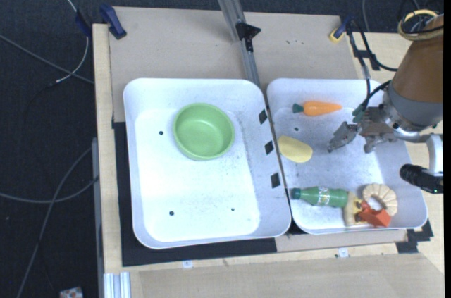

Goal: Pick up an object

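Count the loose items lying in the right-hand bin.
4: carrot at the far end, yellow piece near the left wall, green bottle along the near edge, cream-and-red toy in the near right corner. The arm may hide more.

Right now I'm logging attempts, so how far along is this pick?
Nothing looks picked up yet. The carrot, lemon, bottle and the toys in the near corner all lie on the right bin floor. In hand: the hand hangs open over that bin, between carrot and lemon, gripping nothing. Left: closing on one thing and lifting it.
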Robot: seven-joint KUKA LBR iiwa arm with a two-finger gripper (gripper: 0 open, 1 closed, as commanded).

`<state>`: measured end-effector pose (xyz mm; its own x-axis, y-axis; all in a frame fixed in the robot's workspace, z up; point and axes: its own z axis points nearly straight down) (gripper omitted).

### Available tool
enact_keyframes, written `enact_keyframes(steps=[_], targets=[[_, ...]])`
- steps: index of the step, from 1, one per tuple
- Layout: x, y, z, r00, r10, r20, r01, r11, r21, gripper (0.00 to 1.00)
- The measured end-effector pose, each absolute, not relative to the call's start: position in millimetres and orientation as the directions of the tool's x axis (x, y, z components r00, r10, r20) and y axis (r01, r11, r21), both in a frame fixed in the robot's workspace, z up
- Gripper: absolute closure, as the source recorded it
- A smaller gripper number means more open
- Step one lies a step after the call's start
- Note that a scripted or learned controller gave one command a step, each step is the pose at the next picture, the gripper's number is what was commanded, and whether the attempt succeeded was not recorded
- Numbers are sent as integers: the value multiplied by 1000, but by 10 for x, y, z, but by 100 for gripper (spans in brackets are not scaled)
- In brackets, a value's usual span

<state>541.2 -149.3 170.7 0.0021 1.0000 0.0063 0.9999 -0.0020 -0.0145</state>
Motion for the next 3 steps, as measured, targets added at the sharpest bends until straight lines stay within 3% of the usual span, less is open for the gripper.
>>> enact_keyframes(steps=[1,2,3], targets=[[5478,-1528,1119,1,1000,7,1000,-1,-15,0],[5469,-1516,946,2,1000,8,1000,-2,-14,0],[5482,-1511,1076,2,1000,9,1000,-1,-9,100]])
